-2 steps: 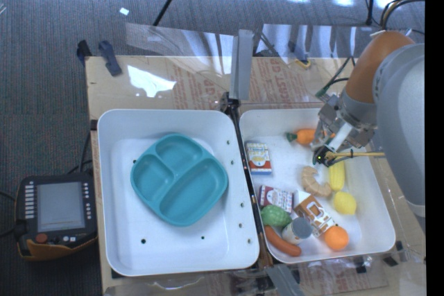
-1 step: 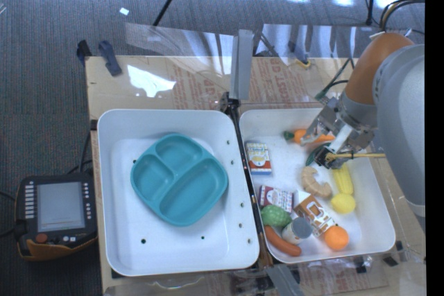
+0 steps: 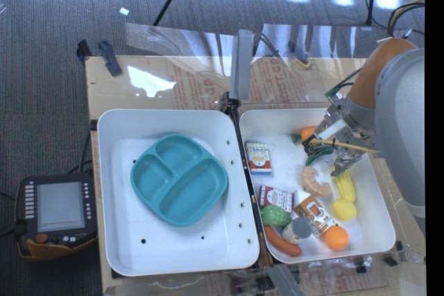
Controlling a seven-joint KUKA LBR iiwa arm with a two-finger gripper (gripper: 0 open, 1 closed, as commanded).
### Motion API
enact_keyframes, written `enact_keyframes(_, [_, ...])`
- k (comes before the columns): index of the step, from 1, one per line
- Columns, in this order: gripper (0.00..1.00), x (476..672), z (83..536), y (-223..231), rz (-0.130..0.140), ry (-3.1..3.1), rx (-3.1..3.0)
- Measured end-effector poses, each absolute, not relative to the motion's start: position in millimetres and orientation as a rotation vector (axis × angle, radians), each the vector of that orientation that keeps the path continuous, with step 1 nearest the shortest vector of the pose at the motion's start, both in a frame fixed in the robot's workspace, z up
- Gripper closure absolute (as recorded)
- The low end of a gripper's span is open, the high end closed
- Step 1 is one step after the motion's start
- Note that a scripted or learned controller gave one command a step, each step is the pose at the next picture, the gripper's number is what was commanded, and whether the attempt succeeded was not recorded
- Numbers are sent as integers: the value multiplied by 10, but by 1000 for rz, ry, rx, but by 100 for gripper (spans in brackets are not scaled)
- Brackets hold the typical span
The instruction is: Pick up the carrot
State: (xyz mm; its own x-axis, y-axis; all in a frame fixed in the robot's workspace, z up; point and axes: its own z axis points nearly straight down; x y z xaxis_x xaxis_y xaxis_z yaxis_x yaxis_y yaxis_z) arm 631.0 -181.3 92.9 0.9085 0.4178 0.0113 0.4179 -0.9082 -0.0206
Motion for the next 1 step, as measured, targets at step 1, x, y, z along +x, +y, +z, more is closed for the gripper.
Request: enact_keyframes(1, [0,6272,872,-1786,8,-326,-3118])
